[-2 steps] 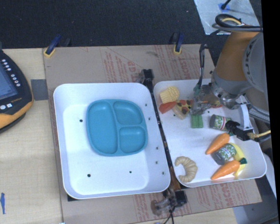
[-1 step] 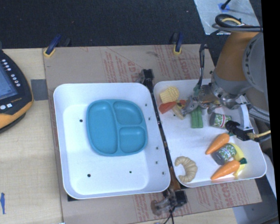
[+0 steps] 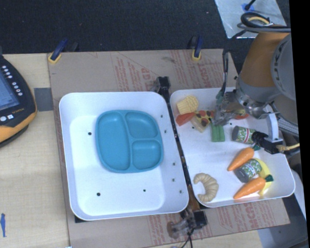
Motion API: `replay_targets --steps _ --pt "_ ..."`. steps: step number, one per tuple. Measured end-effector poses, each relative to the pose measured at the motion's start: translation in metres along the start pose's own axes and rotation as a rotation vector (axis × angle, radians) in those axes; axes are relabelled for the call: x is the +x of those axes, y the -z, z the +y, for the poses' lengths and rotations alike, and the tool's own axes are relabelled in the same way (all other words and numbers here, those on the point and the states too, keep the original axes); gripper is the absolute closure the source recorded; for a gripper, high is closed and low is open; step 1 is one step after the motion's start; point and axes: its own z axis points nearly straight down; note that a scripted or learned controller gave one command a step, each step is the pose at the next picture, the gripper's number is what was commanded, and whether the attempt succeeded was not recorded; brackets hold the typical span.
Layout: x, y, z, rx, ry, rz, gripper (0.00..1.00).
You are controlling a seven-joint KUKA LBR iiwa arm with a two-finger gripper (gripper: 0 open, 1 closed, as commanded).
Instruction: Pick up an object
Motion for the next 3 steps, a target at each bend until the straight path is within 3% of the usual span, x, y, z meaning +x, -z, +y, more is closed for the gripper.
replay_targets --steps 1,2,3 --pt "0.0 0.0 0.0 0.0 0.0 0.0 0.0" --pt "-0.001 0.01 0.0 -0.001 0.0 -0.001 1.0" --pt "-0.001 0.01 0.0 -0.001 0.0 -0.001 0.0"
